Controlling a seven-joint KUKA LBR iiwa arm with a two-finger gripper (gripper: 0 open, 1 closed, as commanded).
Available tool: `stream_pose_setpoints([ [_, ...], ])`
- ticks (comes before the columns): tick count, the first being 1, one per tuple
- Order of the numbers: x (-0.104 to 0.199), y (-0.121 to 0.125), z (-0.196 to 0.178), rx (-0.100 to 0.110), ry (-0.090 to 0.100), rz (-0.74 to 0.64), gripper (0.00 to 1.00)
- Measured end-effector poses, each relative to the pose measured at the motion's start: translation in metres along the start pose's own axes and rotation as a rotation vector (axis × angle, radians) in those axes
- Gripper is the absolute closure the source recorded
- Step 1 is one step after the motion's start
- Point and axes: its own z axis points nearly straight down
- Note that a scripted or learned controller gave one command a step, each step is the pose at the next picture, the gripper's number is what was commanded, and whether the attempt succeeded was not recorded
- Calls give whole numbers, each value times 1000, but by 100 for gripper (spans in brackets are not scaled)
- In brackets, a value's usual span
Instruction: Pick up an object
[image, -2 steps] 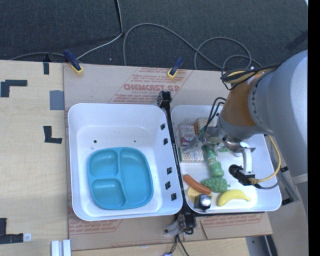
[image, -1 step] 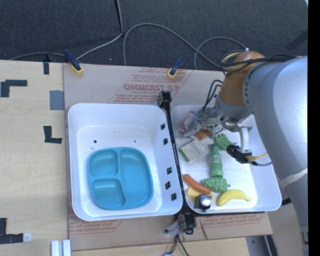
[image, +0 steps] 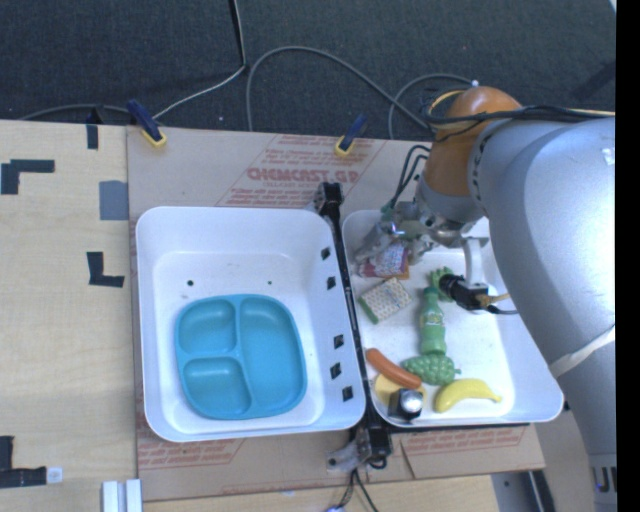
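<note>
The right bin (image: 520, 395) holds several small objects. My gripper (image: 387, 240) hangs low over that bin's far left corner, right above a reddish packet (image: 386, 264), which it partly hides. Just in front of the packet lies a beige waffle-like square (image: 386, 298). A green bottle (image: 432, 322) lies along the middle of the bin, with a green bumpy cluster (image: 430, 368) at its near end. An orange carrot-like stick (image: 393, 368), a yellow banana (image: 466, 394) and a small dark and silver object (image: 408, 403) sit along the near wall.
The left bin (image: 160, 250) holds a blue divided plate (image: 240, 355). A black divider with clips (image: 338, 300) runs between the bins. The grey arm (image: 550, 230) covers the right bin's far right side. Cables trail behind the bench.
</note>
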Motion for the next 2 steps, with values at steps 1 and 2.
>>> stream_pose_setpoints([
  [1,0,0,-10,1,-3,-1,100],
  [2,43,-56,-100,0,1,0,100],
])
